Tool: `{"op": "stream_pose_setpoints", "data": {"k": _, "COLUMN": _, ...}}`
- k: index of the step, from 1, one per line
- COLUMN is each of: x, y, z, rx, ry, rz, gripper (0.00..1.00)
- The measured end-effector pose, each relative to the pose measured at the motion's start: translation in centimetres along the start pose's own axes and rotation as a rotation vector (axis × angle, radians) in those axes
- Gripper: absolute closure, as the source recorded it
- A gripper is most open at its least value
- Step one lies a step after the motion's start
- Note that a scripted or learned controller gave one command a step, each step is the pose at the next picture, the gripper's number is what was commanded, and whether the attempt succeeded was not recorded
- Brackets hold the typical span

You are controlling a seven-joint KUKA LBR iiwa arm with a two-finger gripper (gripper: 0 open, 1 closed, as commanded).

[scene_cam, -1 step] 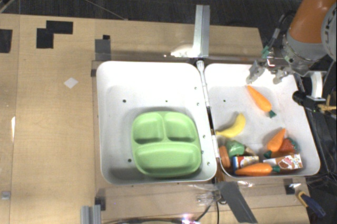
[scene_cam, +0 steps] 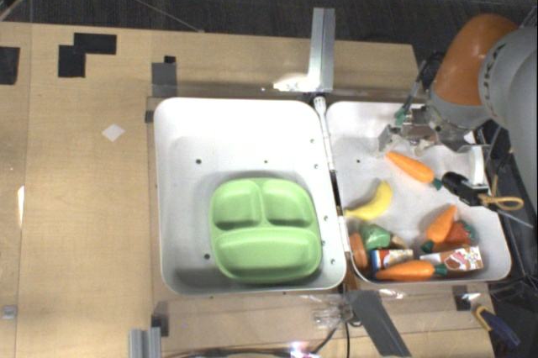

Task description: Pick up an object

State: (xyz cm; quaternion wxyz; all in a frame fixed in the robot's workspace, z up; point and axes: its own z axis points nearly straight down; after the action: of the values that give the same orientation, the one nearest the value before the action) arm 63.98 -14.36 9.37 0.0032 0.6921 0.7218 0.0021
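While arm (scene_cam: 492,66) reaches in from right, gripper (scene_cam: 410,128) sits over right bin (scene_cam: 353,123), just above carrot (scene_cam: 409,167); can't tell pincer state; nothing seen between its tips; carrot: orange, tapered, green stub at lower-right end, lying diagonal in bin's upper half; banana (scene_cam: 374,202) near bin centre; more carrots, ketchup bottle (scene_cam: 437,260) piled along front edge; green tray (scene_cam: 265,228) in left bin (scene_cam: 185,180)

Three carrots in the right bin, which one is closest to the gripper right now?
The carrot lying alone in the upper part of the right bin, just below the gripper. The other two sit lower: one tilted, one at the near wall.
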Motion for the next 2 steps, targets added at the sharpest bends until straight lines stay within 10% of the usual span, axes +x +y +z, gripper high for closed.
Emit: {"op": "stream_pose_setpoints", "data": {"k": 2, "x": -5.7, "y": -9.1, "z": 0.2, "rx": -0.007, "ry": -0.002, "rz": 0.032, "gripper": 0.0}}
